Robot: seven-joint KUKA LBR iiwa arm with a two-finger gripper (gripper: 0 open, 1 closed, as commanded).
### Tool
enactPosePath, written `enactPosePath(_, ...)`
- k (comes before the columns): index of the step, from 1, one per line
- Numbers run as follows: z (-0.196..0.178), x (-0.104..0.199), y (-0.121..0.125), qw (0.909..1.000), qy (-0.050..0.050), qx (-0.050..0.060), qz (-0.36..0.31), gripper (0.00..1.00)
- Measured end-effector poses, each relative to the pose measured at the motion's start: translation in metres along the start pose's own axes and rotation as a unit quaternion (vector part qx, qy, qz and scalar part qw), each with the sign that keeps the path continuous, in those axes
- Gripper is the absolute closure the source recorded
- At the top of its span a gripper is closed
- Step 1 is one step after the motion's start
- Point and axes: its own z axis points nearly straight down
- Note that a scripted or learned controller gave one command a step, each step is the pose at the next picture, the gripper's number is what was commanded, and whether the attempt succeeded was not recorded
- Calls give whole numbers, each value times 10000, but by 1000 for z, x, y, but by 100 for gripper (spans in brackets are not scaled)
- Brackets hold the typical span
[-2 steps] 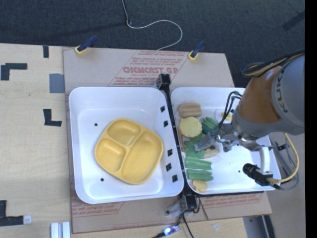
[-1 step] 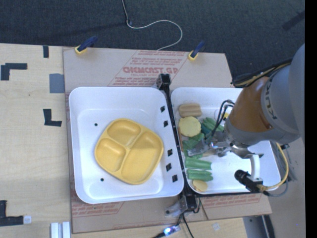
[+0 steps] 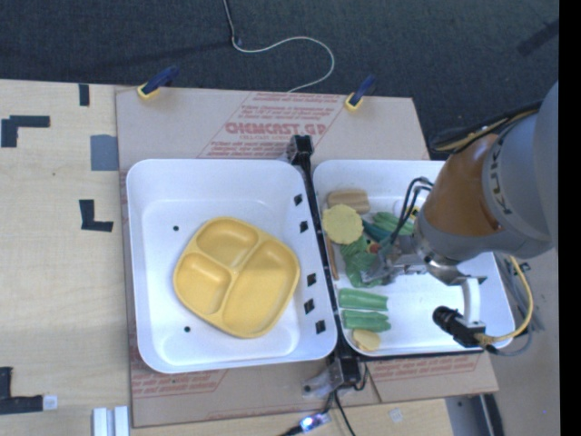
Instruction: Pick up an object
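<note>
The gripper [image 3: 388, 263] sits low among green pieces [image 3: 364, 308] and a yellow disc [image 3: 343, 224]; its grasp cannot be told

Yellow tray [image 3: 237, 275], white bins [image 3: 150, 243], green pieces [image 3: 364, 298]

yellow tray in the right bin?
No. The yellow tray lies in the left bin; the right bin holds small green and tan food pieces.
</note>
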Motion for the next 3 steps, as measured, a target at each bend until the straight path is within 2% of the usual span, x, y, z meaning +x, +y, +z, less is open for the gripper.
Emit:
enactPosePath(1, -40, 3, 6, 10000, -21, 3, -5, 100)
enactPosePath(2, -99, 5, 4, 10000, -24, -5, -7, 100)
enactPosePath(3, -129, 5, 4, 10000, -22, 5, -5, 100)
